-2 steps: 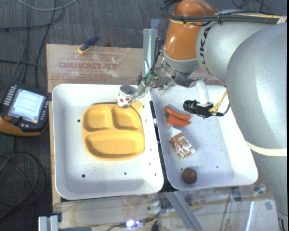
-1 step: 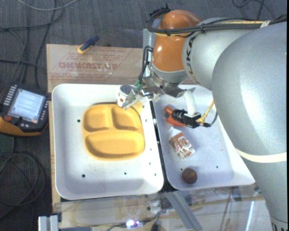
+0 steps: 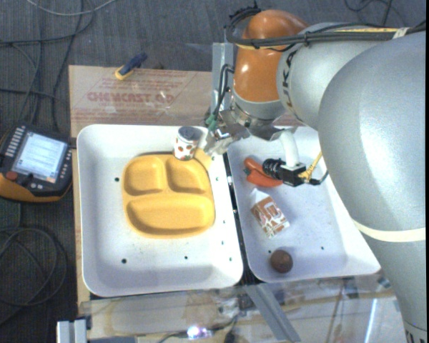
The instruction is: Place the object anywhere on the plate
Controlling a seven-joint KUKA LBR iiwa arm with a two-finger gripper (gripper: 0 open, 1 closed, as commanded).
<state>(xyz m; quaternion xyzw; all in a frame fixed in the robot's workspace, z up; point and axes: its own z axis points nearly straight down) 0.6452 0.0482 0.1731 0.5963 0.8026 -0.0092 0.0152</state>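
A yellow divided plate point(image 3: 169, 195) lies in the left bin point(image 3: 100, 263). A small white cup with red marks and a grey top point(image 3: 186, 143) stands upright at the plate's far edge, over its upper right compartment. My gripper point(image 3: 213, 141) hangs just to the right of the cup, close to the wall between the two bins. The cup looks close to it or touching it, and I cannot make out a grasp. The arm's orange band point(image 3: 261, 63) and grey body cover the far right of the scene.
The right bin point(image 3: 329, 256) holds a red-orange pepper-like thing point(image 3: 256, 174), a brown and white packet point(image 3: 270, 216) and a dark brown ball point(image 3: 281, 261). A teach pendant point(image 3: 32, 163) lies left of the bench, on the floor with cables.
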